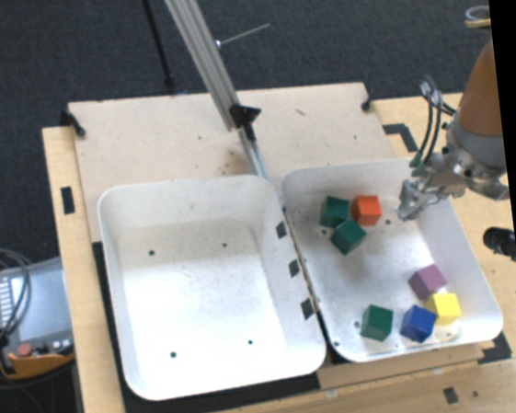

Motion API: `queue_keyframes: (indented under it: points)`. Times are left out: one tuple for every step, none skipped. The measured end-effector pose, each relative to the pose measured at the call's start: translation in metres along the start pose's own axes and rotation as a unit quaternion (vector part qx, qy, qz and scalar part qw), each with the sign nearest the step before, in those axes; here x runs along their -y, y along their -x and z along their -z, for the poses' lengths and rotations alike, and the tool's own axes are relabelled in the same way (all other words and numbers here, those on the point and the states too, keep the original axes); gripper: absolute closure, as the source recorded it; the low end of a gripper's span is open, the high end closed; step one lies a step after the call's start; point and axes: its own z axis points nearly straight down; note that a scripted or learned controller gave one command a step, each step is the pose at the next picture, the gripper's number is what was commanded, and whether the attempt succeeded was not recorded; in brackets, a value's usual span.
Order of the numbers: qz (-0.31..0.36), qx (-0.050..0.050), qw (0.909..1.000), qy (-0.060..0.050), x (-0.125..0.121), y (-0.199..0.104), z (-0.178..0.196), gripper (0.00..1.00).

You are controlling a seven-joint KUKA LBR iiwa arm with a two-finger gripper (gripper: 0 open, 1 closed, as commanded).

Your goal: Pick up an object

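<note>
Gripper (409,202) at the upper right of the right bin (473,264), just right of the orange cube (366,208) and apart from it; whether it is released or clenched cannot be told at this size, and no object is seen in it. Nearest candidates for the pick: the orange cube, touching one green cube (334,210) on its left, with a second green cube (348,236) touching just below, tilted relative to the bin walls. Judged handling: small, stiff, light blocks with flat faces, unlikely to deform or break, perhaps slick if painted. Best hold is across two opposite flat faces; the orange cube's left face is blocked by its green neighbour, so its near and far faces look the more open pair. A nudge may scatter the cluster instead of seating a block. Further off, near the bin's lower right corner: a purple cube (427,280), a yellow cube (445,306) just below it, a blue cube (418,322) touching the yellow, and a third green cube (377,322) standing free to the left, with all four sides open. Beyond these, the left bin (116,263), an aluminium strut (204,54) slanting up from between the bins, and a grey pendant (24,306) at the far left.
</note>
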Motion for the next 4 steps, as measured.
queue_keyframes:
  points:
    - [0.002, -0.002, 1.0, -0.003, 0.019, -0.053, 0.002, 1.0]
    - [0.002, -0.002, 1.0, -0.004, 0.035, -0.103, -0.008, 1.0]
    - [0.003, -0.002, 1.0, -0.004, 0.036, -0.162, -0.015, 1.0]
    - [0.003, -0.002, 1.0, -0.004, 0.044, -0.218, -0.023, 1.0]
